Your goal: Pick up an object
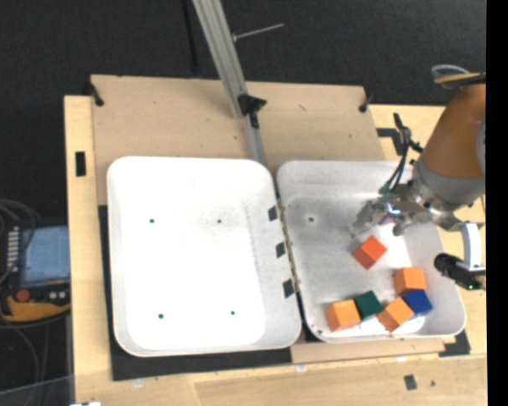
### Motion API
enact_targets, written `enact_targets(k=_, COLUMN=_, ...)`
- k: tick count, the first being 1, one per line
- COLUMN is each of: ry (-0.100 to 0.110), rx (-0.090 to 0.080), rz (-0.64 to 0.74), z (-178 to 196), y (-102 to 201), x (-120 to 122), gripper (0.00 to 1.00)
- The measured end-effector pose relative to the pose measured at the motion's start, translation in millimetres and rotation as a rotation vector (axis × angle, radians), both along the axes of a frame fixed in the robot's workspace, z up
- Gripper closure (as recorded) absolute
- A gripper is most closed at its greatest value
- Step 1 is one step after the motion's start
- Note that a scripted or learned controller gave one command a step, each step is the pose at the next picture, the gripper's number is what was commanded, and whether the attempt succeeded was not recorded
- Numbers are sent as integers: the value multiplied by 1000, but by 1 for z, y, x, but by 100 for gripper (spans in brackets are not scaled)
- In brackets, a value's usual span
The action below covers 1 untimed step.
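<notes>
Jaws' state: cannot tell. Gripper (388, 216) sits just above the red-orange cube (370, 251), apparently not gripping it. Other blocks (379, 305) cluster below that cube, near the right bin (322, 194) front edge. Risk: cube looks tilted, so an off-centre close could knock it away.

Even, bright overhead light washes the white bins (195, 252) almost featureless, shadows stay faint, and the whole picture is slightly soft.
</notes>
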<state>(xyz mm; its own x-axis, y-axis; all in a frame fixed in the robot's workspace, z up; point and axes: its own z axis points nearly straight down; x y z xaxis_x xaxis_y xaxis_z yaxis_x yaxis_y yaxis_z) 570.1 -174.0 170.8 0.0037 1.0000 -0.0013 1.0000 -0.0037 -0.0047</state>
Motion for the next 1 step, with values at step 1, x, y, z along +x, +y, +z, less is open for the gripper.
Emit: enact_targets(k=1, ry=0, rx=0, rz=1, z=-43, y=-2, x=-6, gripper=0)
